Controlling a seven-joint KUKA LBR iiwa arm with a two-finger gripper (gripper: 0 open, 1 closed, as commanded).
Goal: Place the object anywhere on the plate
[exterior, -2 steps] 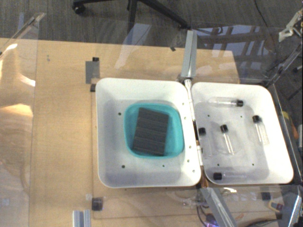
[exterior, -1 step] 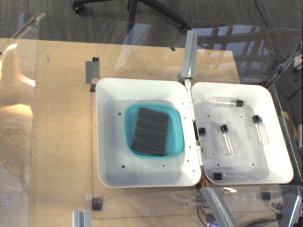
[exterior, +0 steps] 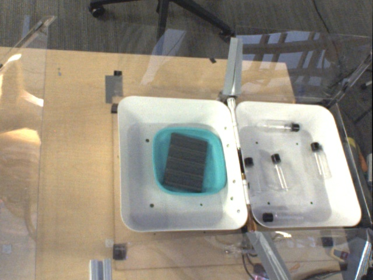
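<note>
A dark grey ribbed rectangular block (exterior: 186, 162) lies flat on a square teal plate (exterior: 217, 177) in the middle of the left white bin (exterior: 134, 174). The block sits slightly tilted, well inside the plate's rim.
The right white bin (exterior: 341, 174) holds several clear tubes with black caps, such as one near the top (exterior: 281, 125) and one in the middle (exterior: 278, 170). A metal divider post (exterior: 232, 69) stands behind the bins. Clear panels edge the wooden bench.
</note>
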